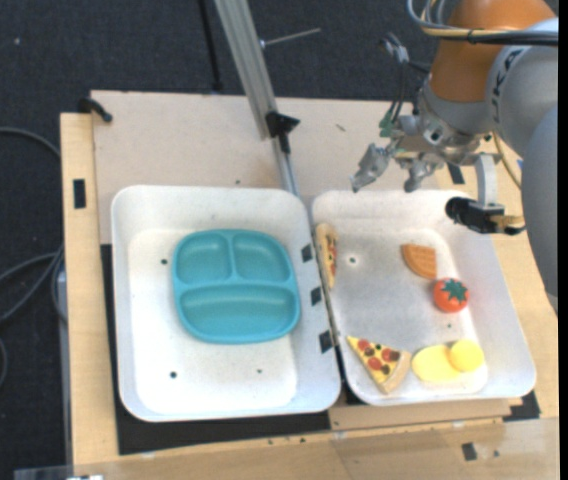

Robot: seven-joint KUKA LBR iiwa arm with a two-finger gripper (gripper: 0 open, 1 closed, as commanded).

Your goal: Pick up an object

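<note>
Fingers spread above right bin's far rim, toys well apart.

I see a teal divided tray lying flat in the left white bin, roughly at its centre. Behind the bins, a slanted aluminium rail rises from the wooden bench, and black cables trail over the dark floor on the left.

A turquoise divided plate lies in a white bin. A red tomato, yellow lemon, tan-orange wedge and pepperoni-dotted pizza slice fill the other white bin.
</note>
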